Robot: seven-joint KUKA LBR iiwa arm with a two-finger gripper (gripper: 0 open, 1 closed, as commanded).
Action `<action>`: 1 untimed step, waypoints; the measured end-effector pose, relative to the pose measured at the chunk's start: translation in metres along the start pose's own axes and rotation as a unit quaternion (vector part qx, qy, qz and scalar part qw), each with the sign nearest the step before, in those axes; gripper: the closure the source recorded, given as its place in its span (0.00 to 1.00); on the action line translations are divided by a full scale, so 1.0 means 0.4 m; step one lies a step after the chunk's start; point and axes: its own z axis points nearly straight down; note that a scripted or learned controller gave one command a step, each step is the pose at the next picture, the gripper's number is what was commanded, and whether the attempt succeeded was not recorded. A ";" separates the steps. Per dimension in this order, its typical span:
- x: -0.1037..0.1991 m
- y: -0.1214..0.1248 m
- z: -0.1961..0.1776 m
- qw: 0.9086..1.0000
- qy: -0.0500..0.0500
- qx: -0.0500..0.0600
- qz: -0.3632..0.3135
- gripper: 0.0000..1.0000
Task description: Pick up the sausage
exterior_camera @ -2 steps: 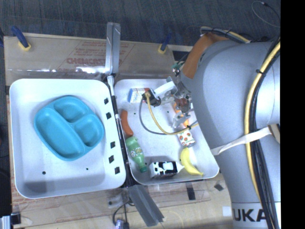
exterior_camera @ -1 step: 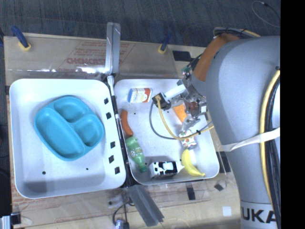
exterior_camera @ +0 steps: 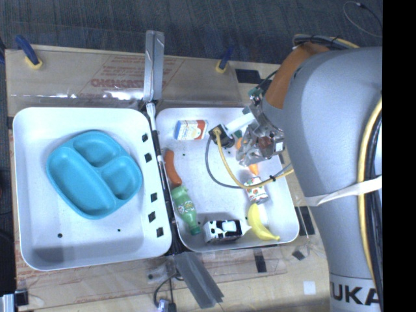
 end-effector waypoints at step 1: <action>0.000 0.000 0.000 1.000 0.000 0.000 0.000 0.00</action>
